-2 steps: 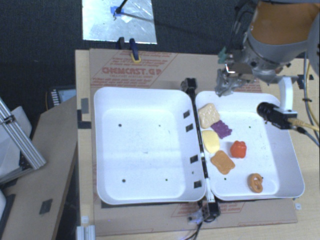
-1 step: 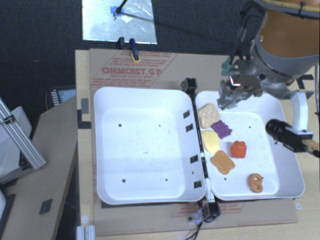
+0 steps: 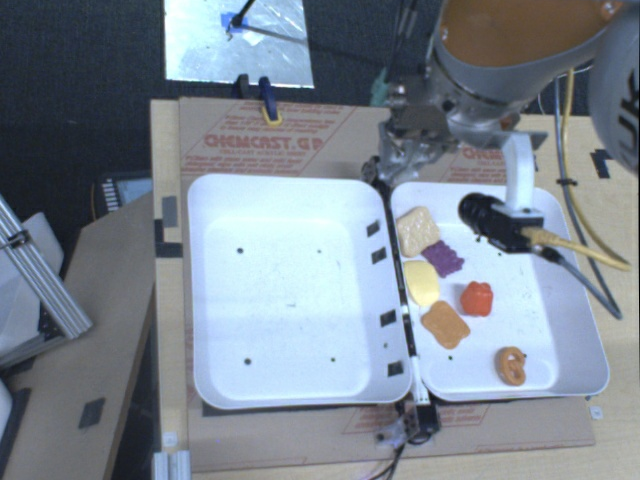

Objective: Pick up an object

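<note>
The right bin (image 3: 575, 318) holds several toy foods. A beige cracker-like piece (image 3: 417, 230) lies near the divider, with a purple grape cluster (image 3: 443, 259) just right of it. Below them are a pale yellow piece (image 3: 422, 283), a red pepper (image 3: 477, 299), an orange slab (image 3: 445, 325) and a brown pretzel-like ring (image 3: 511, 365). My gripper (image 3: 388, 172) hangs over the far end of the divider between the bins, above and left of the beige piece. I see nothing held in it.
The left bin (image 3: 200, 268) sits beside the right one on a cardboard sheet (image 3: 270, 138). A black cylinder on a white bracket (image 3: 497, 222) juts from the wrist over the right bin's far side. Yellow cables (image 3: 585, 253) trail to the right.
</note>
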Controlling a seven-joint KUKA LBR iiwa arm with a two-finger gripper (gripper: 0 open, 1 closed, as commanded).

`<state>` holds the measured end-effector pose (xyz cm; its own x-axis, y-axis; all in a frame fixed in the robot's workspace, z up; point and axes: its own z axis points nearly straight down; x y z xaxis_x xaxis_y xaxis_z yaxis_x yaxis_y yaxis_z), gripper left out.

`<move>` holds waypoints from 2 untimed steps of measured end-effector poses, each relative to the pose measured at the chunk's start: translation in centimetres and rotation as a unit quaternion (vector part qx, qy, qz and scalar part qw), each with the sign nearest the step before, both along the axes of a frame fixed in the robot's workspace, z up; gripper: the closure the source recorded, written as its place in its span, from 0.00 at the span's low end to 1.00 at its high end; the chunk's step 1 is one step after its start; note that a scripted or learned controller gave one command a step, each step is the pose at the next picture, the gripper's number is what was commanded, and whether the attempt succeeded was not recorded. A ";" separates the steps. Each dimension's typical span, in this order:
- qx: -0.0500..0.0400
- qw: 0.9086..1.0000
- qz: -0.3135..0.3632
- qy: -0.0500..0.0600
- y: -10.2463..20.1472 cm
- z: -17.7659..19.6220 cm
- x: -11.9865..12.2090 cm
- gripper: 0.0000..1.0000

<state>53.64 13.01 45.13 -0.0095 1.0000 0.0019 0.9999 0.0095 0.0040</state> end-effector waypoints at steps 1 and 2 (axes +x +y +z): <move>-0.001 1.000 -0.001 0.001 5.5 -3.8 9.4 1.00; 0.002 1.000 0.000 -0.002 7.4 3.6 -0.4 1.00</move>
<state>53.23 20.42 48.71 -0.0103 0.9999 0.0065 0.9999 0.0102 0.0080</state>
